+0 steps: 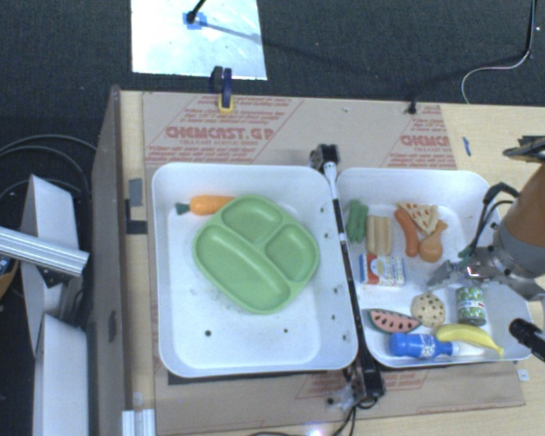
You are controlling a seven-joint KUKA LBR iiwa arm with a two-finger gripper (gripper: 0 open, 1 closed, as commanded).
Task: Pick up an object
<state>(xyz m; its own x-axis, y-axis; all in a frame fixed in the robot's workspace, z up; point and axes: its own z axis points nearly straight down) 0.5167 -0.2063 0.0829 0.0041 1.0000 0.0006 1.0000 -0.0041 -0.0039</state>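
The left bin [177, 271] holds a green divided plate [257, 253] lying flat near its middle, with a toy carrot [211, 204] just beside the plate's upper left edge; both sit well apart from the arm. Across the rim between the bins, the right bin [463, 184] is crowded: a green pod [356, 220] against the left wall, a pale wafer [378, 234] beside it, a small carton [384, 269] below that, then a sausage [409, 232], a waffle slice [424, 214] and a drumstick [431, 246] bunched near the top; lower down lie a watermelon slice [392, 320], a cookie [428, 309], a blue bottle [422, 344], a small can [471, 304] and a banana [470, 335]. The gripper [461, 273] hangs over the right side of this bin, just above the can and near the cookie; whether it is apart or together I cannot tell, and nothing is seen in its grasp. The can looks the likeliest target: probably light, stiff and smooth-sided, so best taken across its round body from above, though it may slip or tip. The banana touches or nearly touches its lower side, the cookie is close on the left, and the bin wall is near on the right, so room for a clean descent is tight.
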